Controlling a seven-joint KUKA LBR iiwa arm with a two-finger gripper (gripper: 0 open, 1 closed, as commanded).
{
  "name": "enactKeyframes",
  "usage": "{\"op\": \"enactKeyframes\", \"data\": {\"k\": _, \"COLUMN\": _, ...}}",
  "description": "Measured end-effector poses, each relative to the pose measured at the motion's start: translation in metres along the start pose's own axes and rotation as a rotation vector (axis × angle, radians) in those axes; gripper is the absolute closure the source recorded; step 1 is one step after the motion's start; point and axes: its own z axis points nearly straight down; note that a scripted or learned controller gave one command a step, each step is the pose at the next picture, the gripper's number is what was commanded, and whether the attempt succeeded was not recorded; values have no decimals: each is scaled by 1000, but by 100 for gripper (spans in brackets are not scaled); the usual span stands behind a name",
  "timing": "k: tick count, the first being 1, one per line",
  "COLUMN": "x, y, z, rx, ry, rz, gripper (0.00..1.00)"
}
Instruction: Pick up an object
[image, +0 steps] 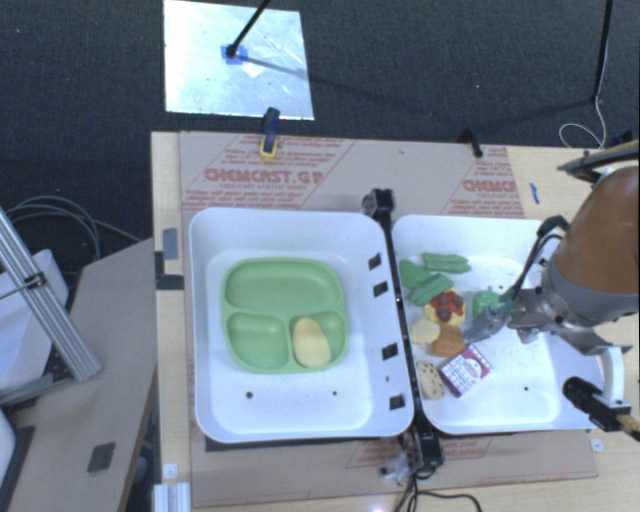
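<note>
In the camera view, the claw (487, 322) hangs low in the right bin (530, 400), its grip unclear. Toy food (440, 290) lies at its nine o'clock, touching. The bench (290, 170) sheet reads "CHEMCAST GP".

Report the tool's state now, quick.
Tool: low in the right bin, at the edge of the toy food pile. Open or shut cannot be told; no object visibly gripped.
</note>
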Motion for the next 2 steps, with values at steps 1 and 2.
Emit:
{"op": "enactKeyframes", "data": {"k": 1, "x": 20, "y": 15, "z": 105, "rx": -2, "ry": -1, "rz": -3, "gripper": 0}}
{"op": "enactKeyframes", "data": {"k": 2, "x": 18, "y": 16, "z": 90, "rx": -3, "ry": -2, "rz": 2, "gripper": 100}}
